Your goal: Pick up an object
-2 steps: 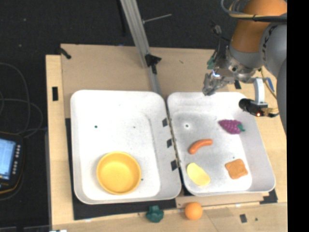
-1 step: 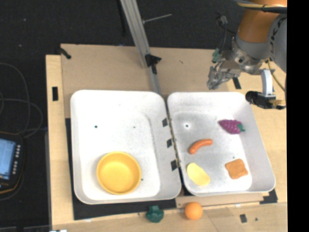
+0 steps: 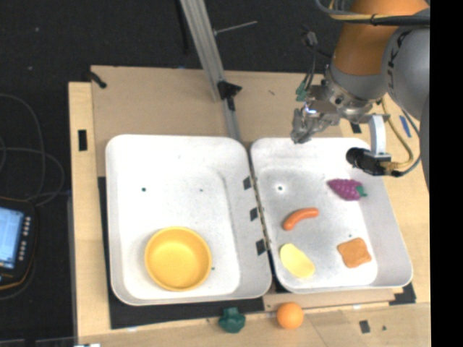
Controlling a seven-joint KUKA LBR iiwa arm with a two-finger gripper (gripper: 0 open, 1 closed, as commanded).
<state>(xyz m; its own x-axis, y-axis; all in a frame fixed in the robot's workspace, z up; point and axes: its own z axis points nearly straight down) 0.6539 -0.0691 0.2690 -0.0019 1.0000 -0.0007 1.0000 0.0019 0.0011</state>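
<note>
You've got the grey two-finger gripper [image 3: 302, 131] hanging over the right white bin's [image 3: 376, 275] back edge. Can't tell its finger state, and there's no readable writing on the purple toy grapes [image 3: 345, 189].

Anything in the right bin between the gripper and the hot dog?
No. In the camera view the stretch from the gripper down to the hot dog is bare white bin floor; the grapes lie off to the right.
</note>
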